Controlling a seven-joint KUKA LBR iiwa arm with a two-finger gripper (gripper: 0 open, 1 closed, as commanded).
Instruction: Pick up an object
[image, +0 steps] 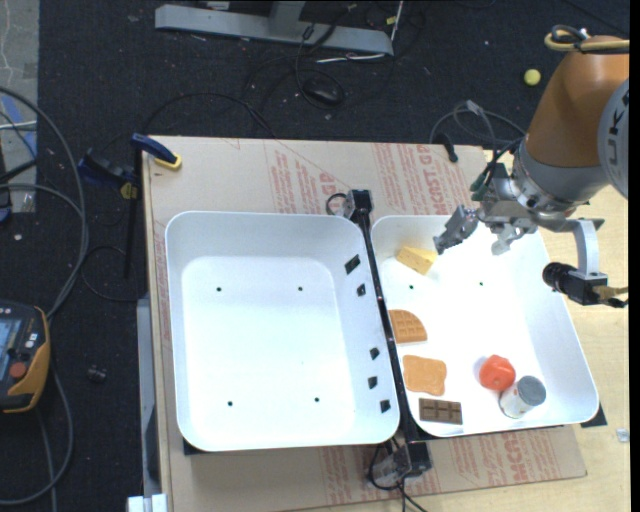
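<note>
**Robot arm above a bin of small food-like items**

Two shallow white bins sit side by side on a cardboard-covered tabletop (270, 165), seen from above at a slant. The left bin (190, 330) has plain white walls and floor. The right bin (560, 320) holds six small things.

Nearest the viewer, along the right bin's near edge, lies a flat brown chocolate bar (440, 410). To its right, near the bin's near right corner, a small white and grey can (522, 396) lies tilted, touching a red tomato-like piece (496, 372) just beyond it. Left of those, close to the divider between the bins, an orange toast-like slice (424, 374) lies flat, and just beyond it a rounded waffle-like piece (407, 326) lies flat too.

Farther back, near the bin's far left corner, a yellow wedge of cheese (416, 259) rests on the floor of the bin. Just right of it and a little farther away hangs the gripper (477, 230), its two dark fingers spread apart with nothing between them. The left finger tip (446, 240) is near the cheese but apart from it.

The grey arm with its orange band (572, 112) reaches in from the far right. Beyond the tabletop, black carpet is strewn with cables (60, 180).
</note>
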